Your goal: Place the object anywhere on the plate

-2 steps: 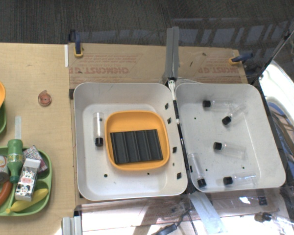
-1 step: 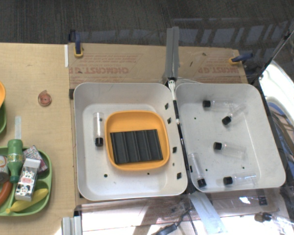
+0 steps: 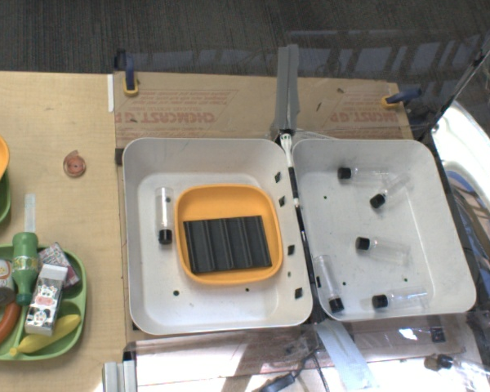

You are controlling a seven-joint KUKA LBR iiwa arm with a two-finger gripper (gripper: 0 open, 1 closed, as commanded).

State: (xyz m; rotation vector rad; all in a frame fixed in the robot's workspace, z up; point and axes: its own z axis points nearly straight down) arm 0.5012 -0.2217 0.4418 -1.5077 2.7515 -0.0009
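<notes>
Vials [image 3: 380, 200] lie loose at right; orange plate [image 3: 229, 233] waits centre-left, one vial [image 3: 163, 215] beside it; claw state: cannot tell.

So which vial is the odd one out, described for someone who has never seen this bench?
Start at the left white bin, which holds an orange plate. Left of the plate lies a clear plastic vial with a black cap, alone there; the other vials are all in the right bin.

1 fixed camera above, slanting down on both bins [image 3: 131, 219]
</notes>
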